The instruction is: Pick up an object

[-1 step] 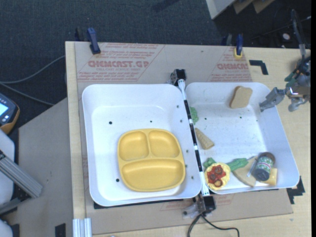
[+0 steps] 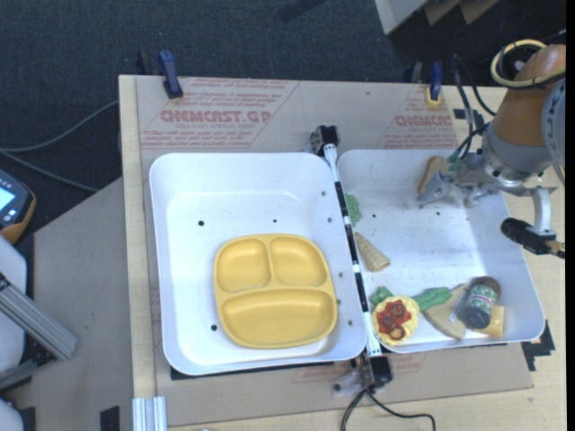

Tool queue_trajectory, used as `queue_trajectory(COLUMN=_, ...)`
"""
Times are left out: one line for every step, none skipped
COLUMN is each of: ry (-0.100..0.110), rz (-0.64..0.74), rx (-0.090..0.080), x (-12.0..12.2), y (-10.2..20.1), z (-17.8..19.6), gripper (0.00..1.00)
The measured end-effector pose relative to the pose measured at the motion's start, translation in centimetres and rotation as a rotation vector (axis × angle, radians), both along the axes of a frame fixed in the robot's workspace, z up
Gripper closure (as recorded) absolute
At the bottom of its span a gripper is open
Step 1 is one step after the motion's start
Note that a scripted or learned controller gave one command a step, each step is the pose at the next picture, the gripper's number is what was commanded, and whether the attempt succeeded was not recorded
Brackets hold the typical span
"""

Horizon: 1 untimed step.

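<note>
Yellow divided plate (image 2: 272,289): one, in left bin (image 2: 180,241). Right bin (image 2: 431,259): several toy foods. Gripper (image 2: 435,187) grip state unreadable.

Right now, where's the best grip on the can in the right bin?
Probably the can across its round body, coming from above. It lies tilted on its side, leaning on tan pieces, so its curved sides are exposed; its ends look harder to reach.

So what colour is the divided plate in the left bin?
Yellow: the divided plate is plain yellow all over, seen clearly in the camera view.
</note>
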State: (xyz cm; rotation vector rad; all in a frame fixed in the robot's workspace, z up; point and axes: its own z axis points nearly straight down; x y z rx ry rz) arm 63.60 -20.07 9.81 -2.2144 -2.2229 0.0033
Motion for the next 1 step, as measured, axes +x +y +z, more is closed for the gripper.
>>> queue_trajectory(ry=-0.001, rz=-0.002, rx=0.011, x=-5.61, y=-1.86, z=-1.35, gripper=0.0)
